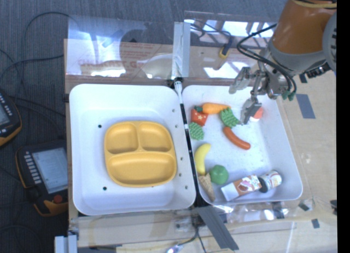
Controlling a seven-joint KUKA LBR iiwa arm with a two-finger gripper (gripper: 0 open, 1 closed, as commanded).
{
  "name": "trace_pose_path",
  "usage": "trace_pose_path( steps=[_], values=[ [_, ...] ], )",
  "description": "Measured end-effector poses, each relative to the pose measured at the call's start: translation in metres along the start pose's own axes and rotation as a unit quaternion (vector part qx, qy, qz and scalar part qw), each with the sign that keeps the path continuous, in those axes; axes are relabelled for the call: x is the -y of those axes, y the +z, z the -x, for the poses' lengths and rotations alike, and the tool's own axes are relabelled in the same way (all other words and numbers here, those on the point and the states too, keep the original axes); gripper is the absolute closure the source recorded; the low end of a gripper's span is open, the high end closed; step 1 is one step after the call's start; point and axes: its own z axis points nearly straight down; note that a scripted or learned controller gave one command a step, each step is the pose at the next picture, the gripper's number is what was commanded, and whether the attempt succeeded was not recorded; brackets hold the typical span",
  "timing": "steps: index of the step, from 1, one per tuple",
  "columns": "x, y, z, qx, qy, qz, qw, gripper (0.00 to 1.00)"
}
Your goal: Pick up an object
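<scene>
Gripper (pixel 249 112), grip state unclear, hangs between green toy (pixel 229 118) and sausage (pixel 237 138).

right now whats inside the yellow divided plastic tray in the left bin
Nothing lies in the yellow divided plastic tray; its three compartments show bare. The floor of the left white bin under the tray is covered.

Both bins (pixel 82 137) look like smooth glossy white plastic; the yellow tray (pixel 140 153) is matt plastic. At 5 o'clock, the bottle (pixel 251 184) wears a paper label. The gripper (pixel 251 109) is bare grey metal
</scene>
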Motion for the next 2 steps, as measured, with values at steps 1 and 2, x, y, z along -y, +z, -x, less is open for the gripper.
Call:
trace_pose_path(
  steps=[1,2],
  values=[
    [-0.001,0.128,0.003,-0.001,0.056,0.001,0.9984,0.00],
    [0.034,0.161,-0.010,0.003,0.067,0.000,0.9977,0.00]
  ],
)
